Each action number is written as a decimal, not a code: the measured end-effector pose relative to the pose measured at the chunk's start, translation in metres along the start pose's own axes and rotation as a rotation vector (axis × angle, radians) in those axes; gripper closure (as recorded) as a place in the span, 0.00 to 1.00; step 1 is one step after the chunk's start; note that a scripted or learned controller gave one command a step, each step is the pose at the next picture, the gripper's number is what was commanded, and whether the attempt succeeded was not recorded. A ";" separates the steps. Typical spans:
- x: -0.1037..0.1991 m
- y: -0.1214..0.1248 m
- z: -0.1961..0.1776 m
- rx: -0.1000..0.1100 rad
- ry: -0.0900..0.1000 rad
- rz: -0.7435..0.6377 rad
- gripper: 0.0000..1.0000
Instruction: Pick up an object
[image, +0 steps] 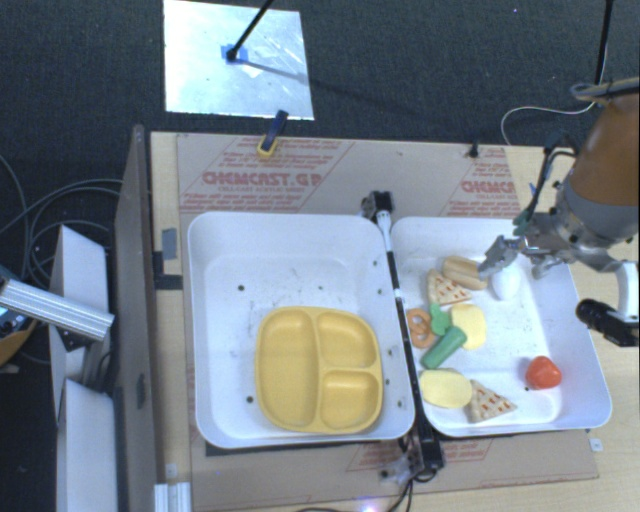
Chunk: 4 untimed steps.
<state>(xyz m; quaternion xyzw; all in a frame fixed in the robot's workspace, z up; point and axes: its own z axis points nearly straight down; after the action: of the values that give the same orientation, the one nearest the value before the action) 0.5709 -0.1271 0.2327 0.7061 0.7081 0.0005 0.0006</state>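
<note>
Just beside the grey two-finger gripper (507, 262), toward the bins' divider, a tan bun-shaped toy bread roll (463, 271) is seen lying in the right white bin (590, 395), long axis crosswise, while the jaws' state cannot be told.

Dark grey carpeted floor (420, 60) all around. On it, beyond the far edge of the bench, a shiny silver square sheet (238, 60) catching the light, with a thin dark rod slanting across. Flat brown cardboard-covered bench top (300, 170) printed with red lettering, a small yellow-and-blue marker (272, 135) lying at its far edge. Black cables (40, 215) looped over the floor off the bench's left side, near a white box-shaped stand (85, 400) and a slanted silver metal bar (55, 308).
</note>
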 end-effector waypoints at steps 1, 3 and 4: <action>-0.004 -0.048 0.145 0.006 0.005 0.006 0.00; -0.028 -0.034 0.149 0.006 0.001 0.006 0.00; -0.027 -0.030 0.138 -0.001 0.000 0.001 1.00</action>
<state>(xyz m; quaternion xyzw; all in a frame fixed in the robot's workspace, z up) 0.5416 -0.1545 0.0949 0.7066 0.7077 0.0009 0.0011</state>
